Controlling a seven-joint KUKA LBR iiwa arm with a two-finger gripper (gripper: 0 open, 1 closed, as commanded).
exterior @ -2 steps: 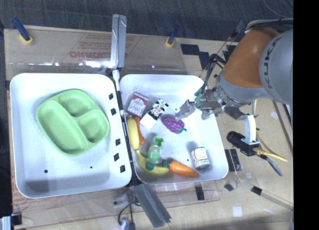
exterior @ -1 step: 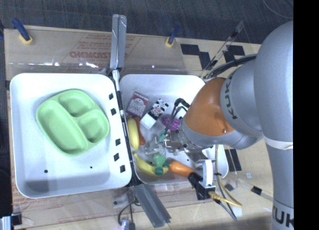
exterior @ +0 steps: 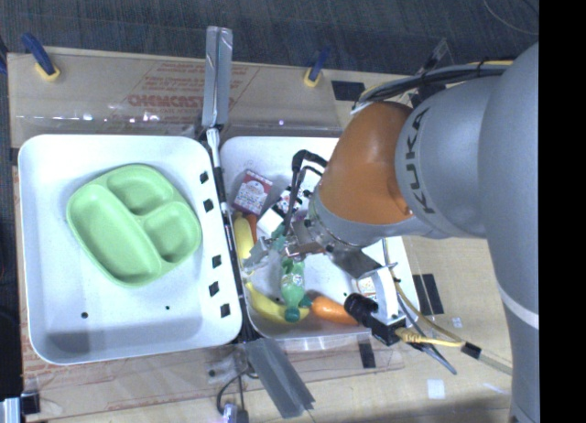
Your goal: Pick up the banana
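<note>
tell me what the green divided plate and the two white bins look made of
Pale green three-compartment plate: likely moulded plastic, matte with a soft sheen and rounded edges. Shallow white bins: probably plastic too, smooth and slightly glossy, with faint highlights on the rims.

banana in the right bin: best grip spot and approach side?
Judging from the camera view, grip the banana at its exposed curved middle by the bin's near-left corner, coming from above, fingers across its width. The green bottle and carrot crowd its right end.

Dark grey ribbed carpet floor (exterior: 275, 0) is lying beyond the pale wooden desk (exterior: 110, 78), blue clamps (exterior: 40, 57) gripping its edge.
</note>
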